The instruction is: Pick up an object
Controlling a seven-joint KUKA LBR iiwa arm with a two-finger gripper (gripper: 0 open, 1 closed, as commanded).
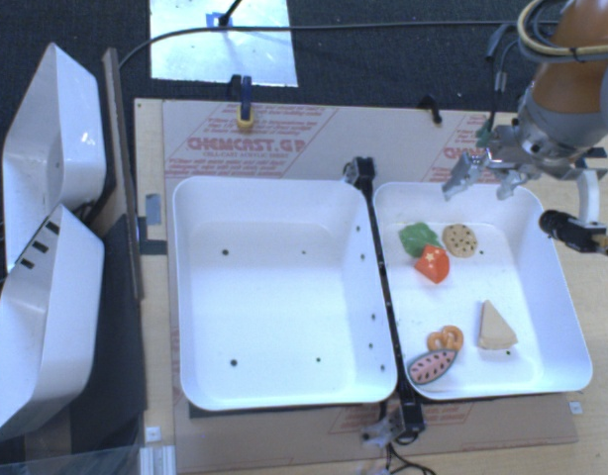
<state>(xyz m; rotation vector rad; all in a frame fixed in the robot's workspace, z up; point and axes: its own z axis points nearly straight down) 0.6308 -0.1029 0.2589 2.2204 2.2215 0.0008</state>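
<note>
The right bin holds several small toy foods: a green leafy piece, a red pepper, a round cookie, a tan wedge, a pretzel and a watermelon slice. My gripper hangs over the bin's far rim, above and behind the cookie. Its two fingers stand apart, open, with nothing between them.
The left bin sits beside the right one, with a black divider between them. Two white containers lie off the bench at the left. A cable and clamp sit at the back.
</note>
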